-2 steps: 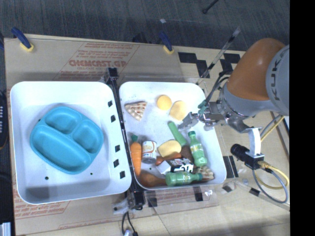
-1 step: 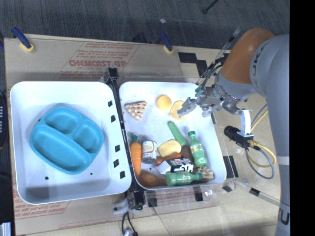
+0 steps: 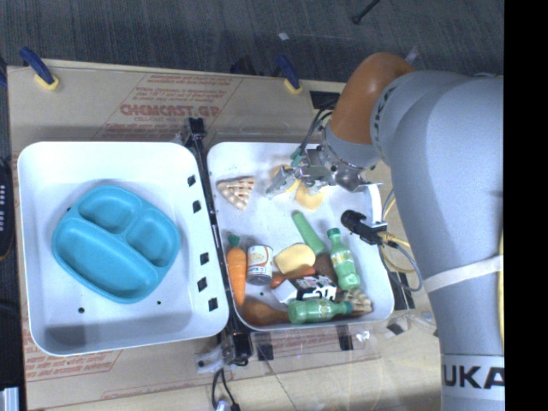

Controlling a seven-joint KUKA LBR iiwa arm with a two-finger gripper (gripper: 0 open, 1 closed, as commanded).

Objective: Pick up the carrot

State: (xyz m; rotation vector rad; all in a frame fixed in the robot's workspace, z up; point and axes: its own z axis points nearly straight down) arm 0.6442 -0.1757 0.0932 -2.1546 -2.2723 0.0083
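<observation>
The carrot [image 3: 235,273] is orange with a green top. It lies lengthwise against the left wall of the right bin [image 3: 257,157], in the near half, beside a small can [image 3: 259,264]. My gripper [image 3: 289,179] hangs over the far part of the same bin, next to a yellow wedge [image 3: 309,196] and well away from the carrot. Nothing of the carrot is in its grasp. The grey arm with its orange band [image 3: 364,101] reaches in from the right.
Crowding the right bin's near end are two green bottles [image 3: 342,264] [image 3: 321,311], a green stick [image 3: 306,229], a yellow piece [image 3: 295,257] and a brown item [image 3: 257,313]. A ridged tan piece [image 3: 237,190] lies far left. The left bin [image 3: 51,157] holds a blue divided plate [image 3: 116,240].
</observation>
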